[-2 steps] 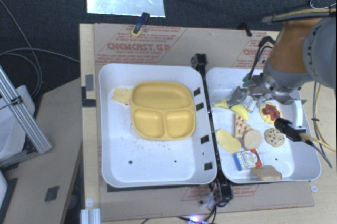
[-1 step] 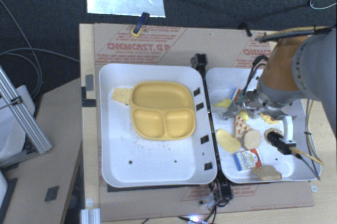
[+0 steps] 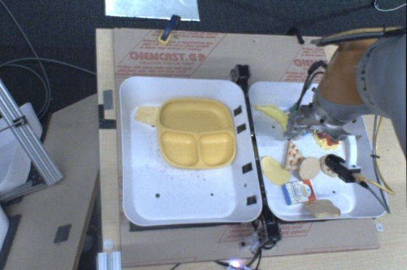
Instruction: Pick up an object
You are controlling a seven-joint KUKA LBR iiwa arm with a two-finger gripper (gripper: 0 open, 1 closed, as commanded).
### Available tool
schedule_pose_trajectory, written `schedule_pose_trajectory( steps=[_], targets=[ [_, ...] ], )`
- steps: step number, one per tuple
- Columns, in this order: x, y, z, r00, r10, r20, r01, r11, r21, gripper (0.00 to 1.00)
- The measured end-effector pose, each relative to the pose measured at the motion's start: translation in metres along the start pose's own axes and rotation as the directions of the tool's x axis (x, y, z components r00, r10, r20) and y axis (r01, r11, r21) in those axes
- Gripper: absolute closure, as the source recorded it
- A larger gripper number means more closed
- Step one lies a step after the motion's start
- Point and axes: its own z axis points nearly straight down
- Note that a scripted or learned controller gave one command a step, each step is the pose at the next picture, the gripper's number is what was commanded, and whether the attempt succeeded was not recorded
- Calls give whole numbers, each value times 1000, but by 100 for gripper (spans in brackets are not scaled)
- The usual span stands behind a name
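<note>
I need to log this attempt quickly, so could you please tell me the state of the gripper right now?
Gripper: low in the right bin, beside the banana; whether it is open, shut or holding anything cannot be told.

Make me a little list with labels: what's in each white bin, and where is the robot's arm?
left bin: yellow divided tray
right bin: banana, pizza slice, small carton, other toy food
arm: reaching in over the right bin
gripper: low in the bin, beside the banana
fingers: too hidden to tell
</note>
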Motion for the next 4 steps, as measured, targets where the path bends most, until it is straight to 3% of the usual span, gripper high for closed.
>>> schedule_pose_trajectory(
  steps=[1,2,3,4],
  targets=[
    [0,0,0,1000,0,0,0,1000,1,0],
    [-14,-68,11,1000,4,-2,-4,1000,9,0],
    [-12,-64,0,1000,0,-1,0,1000,1,100],
    [64,-41,-95,1000,-11,-3,11,1000,-7,100]
  ],
)
